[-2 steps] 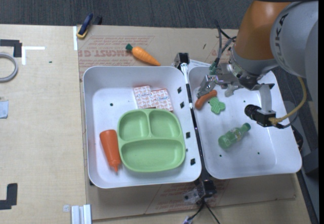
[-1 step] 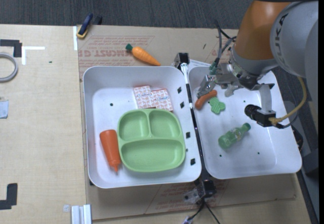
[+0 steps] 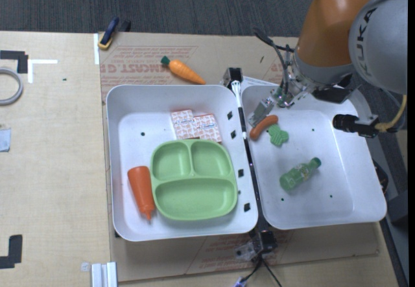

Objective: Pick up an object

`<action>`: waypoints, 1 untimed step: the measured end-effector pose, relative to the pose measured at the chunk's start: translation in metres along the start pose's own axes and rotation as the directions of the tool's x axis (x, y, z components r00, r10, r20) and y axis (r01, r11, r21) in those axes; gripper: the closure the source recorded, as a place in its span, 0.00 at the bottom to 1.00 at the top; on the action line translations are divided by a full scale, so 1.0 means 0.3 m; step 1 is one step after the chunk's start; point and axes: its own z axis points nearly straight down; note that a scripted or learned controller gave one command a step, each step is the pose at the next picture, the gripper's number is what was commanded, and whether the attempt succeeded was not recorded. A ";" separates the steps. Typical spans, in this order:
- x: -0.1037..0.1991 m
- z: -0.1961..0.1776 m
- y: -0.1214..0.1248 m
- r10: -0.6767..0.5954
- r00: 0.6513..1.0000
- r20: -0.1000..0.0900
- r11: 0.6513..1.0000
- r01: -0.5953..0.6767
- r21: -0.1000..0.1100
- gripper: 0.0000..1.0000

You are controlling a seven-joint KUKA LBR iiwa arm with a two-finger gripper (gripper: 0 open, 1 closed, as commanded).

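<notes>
Claw (image 3: 271, 108): over right bin (image 3: 350, 208), upper-left corner; finger state cannot tell
Sausage (image 3: 263, 126): just below claw

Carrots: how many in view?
2. One carrot lies on the cardboard behind the left bin; the other carrot lies inside that bin, left of the green divided plate. The arm could hide more.
</notes>
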 end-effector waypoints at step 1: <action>0.092 0.000 0.036 -0.349 0.937 -0.002 0.937 0.349 0.001 0.00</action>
